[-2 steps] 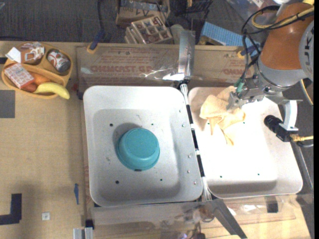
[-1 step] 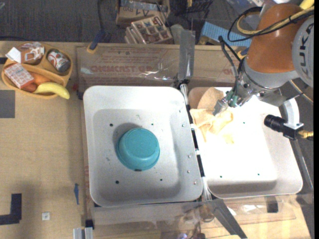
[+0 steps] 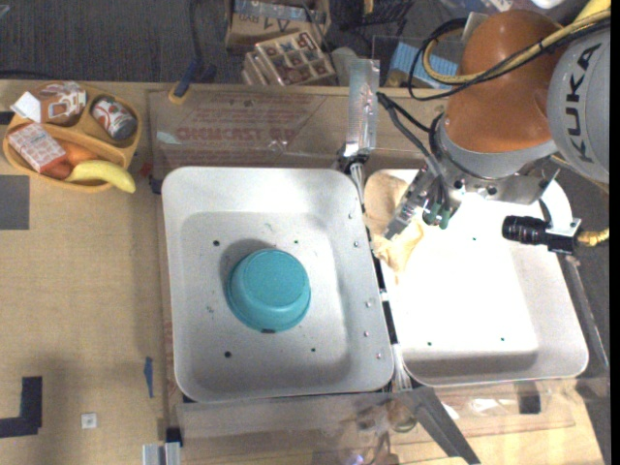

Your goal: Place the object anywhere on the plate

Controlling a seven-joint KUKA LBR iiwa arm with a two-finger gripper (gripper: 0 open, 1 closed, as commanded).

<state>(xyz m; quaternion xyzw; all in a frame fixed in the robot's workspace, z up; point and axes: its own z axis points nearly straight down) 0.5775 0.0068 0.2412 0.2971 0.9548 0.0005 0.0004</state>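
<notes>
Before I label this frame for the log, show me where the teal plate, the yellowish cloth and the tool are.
teal plate [image 3: 269,289], camera view, centre of its upturned base.
yellowish cloth [image 3: 399,248], camera view, crumpled fold by the right bin's left wall.
tool [image 3: 415,211], camera view, between its fingertips.

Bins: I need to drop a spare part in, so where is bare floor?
The right bin has open floor across its middle and near side; its far-left corner is crowded by the gripper and a yellowish object. The left bin has bare floor all around the teal plate.
</notes>
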